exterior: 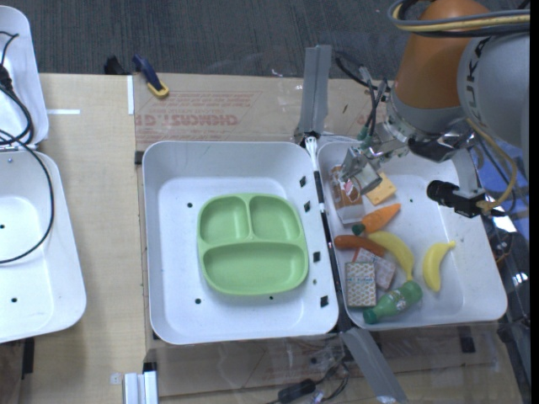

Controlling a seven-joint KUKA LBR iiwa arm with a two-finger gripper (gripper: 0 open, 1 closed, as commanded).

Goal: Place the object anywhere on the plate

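Note:
A green plate (253, 244) with three compartments lies in the middle of the left white bin (168, 183). My gripper (360, 168) hangs low over the far left corner of the right bin (472, 293). Just under and in front of it sits a small brown and white item (346, 192), with a yellow cheese wedge (381, 192) beside it to the right. Whether the gripper touches either one cannot be seen.
Several toy foods lie nearer in the right bin: an orange carrot (377, 218), a red-orange piece (357, 244), two bananas (397, 251) (434, 263), a checked cracker (360, 283) and a green bottle (394, 302). A metal post (315, 91) stands behind the bins.

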